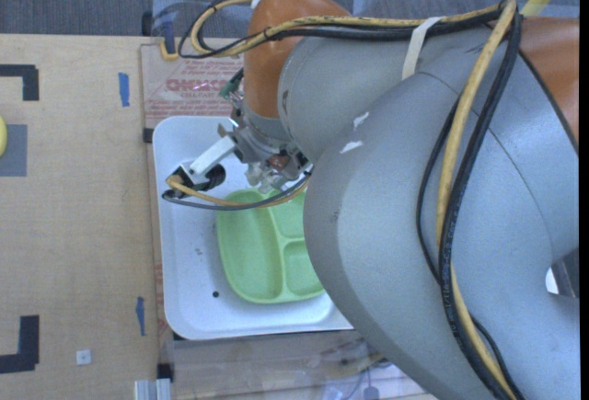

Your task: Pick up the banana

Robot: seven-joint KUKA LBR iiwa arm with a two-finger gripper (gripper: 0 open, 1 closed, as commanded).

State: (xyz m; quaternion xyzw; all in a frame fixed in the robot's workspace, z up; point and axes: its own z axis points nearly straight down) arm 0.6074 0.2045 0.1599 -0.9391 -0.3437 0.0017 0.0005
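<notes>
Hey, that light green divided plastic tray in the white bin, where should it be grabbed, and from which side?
Grip the light green divided plastic tray by its raised rim on the view's left, coming down from above. It lies flat in the shallow white bin, so only the rim offers an edge, and the grey arm covers its right part.

Pale green tray [258,260] in a white bin [184,251]; grey arm [414,205], orange band [276,30].

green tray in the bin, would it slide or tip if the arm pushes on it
The green tray looks like thin moulded plastic, so probably light. On the white bin's smooth floor it would likely slide. Its low, wide shape makes tipping unlikely unless pressed at the rim.
</notes>
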